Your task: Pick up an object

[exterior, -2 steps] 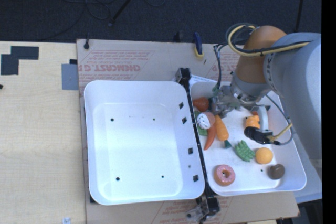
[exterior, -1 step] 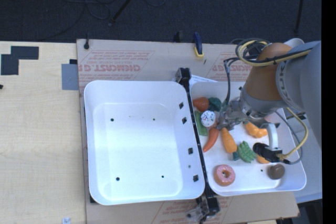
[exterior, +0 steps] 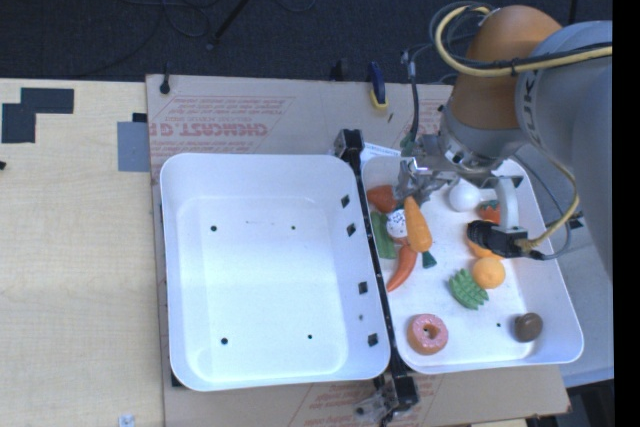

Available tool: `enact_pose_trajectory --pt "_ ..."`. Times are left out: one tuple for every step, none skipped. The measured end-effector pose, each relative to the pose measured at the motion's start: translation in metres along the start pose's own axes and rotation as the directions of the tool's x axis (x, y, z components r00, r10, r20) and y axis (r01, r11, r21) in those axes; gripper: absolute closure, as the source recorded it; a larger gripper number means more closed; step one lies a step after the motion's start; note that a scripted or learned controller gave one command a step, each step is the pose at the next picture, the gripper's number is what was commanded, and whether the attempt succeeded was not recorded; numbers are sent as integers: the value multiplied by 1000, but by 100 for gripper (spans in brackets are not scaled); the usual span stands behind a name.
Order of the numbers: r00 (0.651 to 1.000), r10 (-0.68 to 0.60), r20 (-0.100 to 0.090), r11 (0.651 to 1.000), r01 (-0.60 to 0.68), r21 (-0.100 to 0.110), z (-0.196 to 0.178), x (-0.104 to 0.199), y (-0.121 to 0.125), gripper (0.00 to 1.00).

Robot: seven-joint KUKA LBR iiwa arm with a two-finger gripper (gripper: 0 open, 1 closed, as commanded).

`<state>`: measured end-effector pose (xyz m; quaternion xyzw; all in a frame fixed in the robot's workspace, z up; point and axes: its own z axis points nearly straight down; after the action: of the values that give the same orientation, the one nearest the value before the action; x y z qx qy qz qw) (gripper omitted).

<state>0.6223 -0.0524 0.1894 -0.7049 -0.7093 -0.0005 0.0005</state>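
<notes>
We see the gripper [exterior: 412,183] low over the right bin [exterior: 556,340], at about ten o'clock of that bin's floor, just above the top end of an orange carrot [exterior: 417,226]; we cannot tell how its tips stand, nor whether anything sits between them. Around the carrot lie a red pepper [exterior: 402,267] at seven o'clock, a green leafy piece [exterior: 466,289] and an orange fruit [exterior: 489,272] at four o'clock. A pink doughnut [exterior: 428,333] and a brown ball [exterior: 528,325] lie near the bin's six o'clock edge, and the left bin [exterior: 180,215] stands beside.

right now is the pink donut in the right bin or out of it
In. The pink donut lies flat on the floor of the right bin, near its front edge, apart from the gripper.
</notes>
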Motion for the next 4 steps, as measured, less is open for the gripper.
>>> enact_pose_trajectory --pt "1000 -5 -1 1000 5 5 -27 128 17 100" --pt "1000 0 1 1000 0 1 -113 195 24 100" --pt "1000 0 4 1000 0 13 -73 277 -8 100" --pt "1000 4 3 1000 -4 4 -136 296 26 100"
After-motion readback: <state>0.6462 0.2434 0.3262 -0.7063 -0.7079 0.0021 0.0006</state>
